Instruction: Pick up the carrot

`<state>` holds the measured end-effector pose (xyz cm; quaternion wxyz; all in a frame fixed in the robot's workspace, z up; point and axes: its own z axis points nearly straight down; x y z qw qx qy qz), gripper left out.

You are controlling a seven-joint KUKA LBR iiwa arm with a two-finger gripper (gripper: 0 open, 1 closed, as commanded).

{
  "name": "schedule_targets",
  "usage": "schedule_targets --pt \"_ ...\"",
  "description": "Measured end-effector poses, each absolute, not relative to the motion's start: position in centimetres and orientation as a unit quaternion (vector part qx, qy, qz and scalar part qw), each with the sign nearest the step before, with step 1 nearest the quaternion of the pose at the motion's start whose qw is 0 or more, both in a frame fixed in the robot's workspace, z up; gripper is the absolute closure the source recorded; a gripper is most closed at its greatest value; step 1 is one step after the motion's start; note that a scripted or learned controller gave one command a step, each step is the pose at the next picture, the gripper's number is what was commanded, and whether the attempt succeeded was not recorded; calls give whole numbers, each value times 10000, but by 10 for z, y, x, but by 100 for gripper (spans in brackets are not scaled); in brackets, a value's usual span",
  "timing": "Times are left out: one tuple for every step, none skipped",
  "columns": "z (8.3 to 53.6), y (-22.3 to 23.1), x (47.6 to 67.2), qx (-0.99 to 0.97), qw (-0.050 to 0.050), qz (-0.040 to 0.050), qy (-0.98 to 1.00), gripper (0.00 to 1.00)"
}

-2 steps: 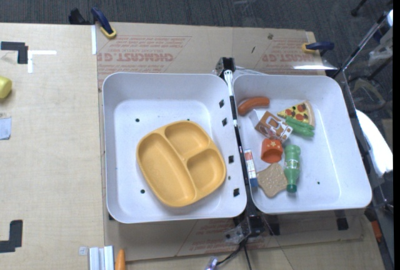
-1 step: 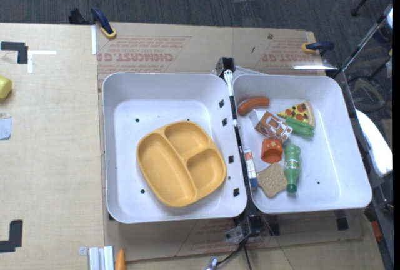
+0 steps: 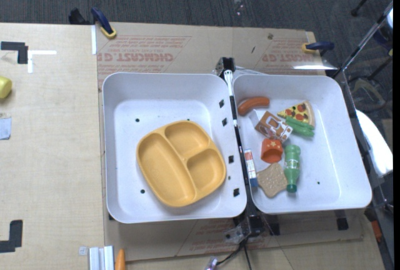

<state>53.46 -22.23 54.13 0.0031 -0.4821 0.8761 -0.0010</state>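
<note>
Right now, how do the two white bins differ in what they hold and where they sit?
The left bin holds one large item, a yellow divided plate; the right bin holds several small toy foods, among them a sausage, a pizza slice and a green bottle. The plate sits mid-bin; the toy foods cluster toward the right bin's left half. Both bins are shallow, white and joined side by side.

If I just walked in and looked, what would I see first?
Probably the big yellow divided plate lying in the left bin. Next, the colourful heap of toy food in the right bin: a pizza slice, a sausage, a green bottle and a small orange piece.
</note>
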Motion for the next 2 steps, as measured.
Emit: schedule_targets --pt "541 -222 535 -4823 31 -8 8760 0" --pt "542 -152 501 -5612 33 -7 8277 0"
